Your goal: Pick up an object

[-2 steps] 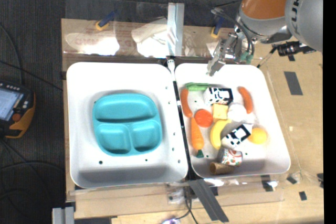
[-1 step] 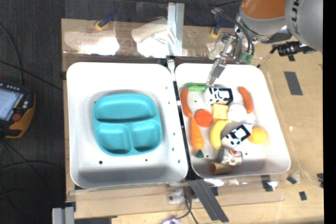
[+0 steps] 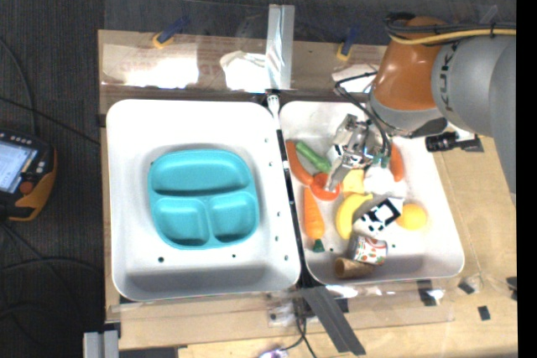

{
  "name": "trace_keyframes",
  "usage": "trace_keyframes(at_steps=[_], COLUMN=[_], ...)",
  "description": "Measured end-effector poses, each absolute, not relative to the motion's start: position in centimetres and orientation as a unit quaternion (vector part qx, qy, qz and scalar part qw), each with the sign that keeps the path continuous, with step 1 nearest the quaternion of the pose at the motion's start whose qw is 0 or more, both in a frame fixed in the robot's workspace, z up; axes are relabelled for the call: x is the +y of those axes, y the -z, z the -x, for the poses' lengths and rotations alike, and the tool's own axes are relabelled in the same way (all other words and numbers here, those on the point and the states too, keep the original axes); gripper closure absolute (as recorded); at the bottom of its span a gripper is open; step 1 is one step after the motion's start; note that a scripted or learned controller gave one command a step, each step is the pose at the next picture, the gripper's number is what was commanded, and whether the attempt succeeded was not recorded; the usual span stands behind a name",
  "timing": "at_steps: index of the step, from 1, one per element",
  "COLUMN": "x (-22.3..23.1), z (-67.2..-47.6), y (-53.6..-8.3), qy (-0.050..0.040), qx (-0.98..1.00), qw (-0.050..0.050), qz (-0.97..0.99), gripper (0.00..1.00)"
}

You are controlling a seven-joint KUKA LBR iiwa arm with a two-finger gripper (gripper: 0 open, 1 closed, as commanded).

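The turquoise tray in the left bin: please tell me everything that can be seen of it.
The turquoise tray is a rounded rectangle, seemingly of smooth plastic, with three compartments: one long across its far side and two smaller ones side by side on the near side. It lies flat, right side up, about in the middle of the left bin, resting on the bin's floor. Nothing lies in it or touches it otherwise. The hand is over the right bin, away from it.

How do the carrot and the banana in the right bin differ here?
The carrot is orange, straight and tapered; the banana is yellow and curved. The carrot lies along the right bin's left wall with a green tip toward the near side, while the banana sits mid-bin among other items, partly covered by a black-and-white tag. Both rest in the same bin, below the end effector.
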State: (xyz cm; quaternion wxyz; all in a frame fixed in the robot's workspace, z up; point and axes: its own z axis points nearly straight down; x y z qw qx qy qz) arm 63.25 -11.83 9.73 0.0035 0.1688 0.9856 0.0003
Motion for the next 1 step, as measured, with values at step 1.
trace_keyframes(at_steps=[1], x=[-9.94], z=[-61.53], y=[-9.43], qy=[-0.0001], qx=[0.982], qw=[0.010], qz=[-0.189], gripper=[0.00])
